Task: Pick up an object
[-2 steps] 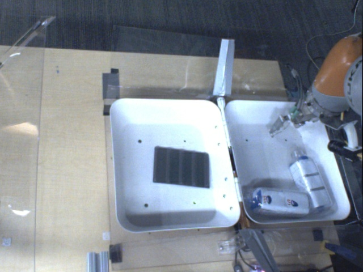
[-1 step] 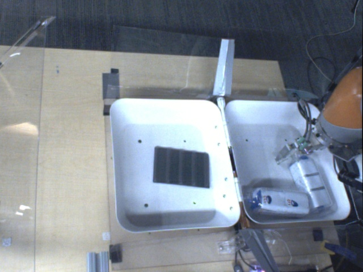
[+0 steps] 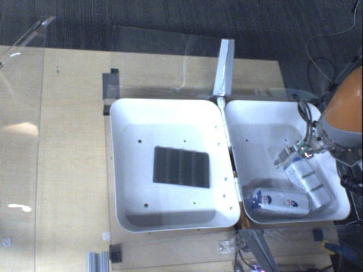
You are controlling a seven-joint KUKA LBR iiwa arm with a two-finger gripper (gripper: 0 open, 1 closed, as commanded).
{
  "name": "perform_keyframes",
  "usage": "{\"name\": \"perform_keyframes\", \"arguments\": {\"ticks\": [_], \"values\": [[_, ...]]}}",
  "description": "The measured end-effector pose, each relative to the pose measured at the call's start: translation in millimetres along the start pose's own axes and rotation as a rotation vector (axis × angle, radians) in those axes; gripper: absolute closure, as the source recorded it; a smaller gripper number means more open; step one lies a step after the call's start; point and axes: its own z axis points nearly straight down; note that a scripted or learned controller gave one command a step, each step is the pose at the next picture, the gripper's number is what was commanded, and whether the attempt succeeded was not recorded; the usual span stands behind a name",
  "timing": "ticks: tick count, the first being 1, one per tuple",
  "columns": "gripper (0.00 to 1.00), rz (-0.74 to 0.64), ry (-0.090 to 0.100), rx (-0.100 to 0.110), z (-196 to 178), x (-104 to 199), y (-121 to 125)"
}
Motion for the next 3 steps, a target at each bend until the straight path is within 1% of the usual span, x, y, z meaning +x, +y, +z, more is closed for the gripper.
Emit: {"name": "perform_keyframes", "arguments": {"ticks": [1,2,3], "values": [[0.00,0.230,0.000,0.000,53,27,35],[0.00,0.187,0.002,0.005,56,7,120],[1.00,0.178,-0.002,-0.004,43,7,123]]}}
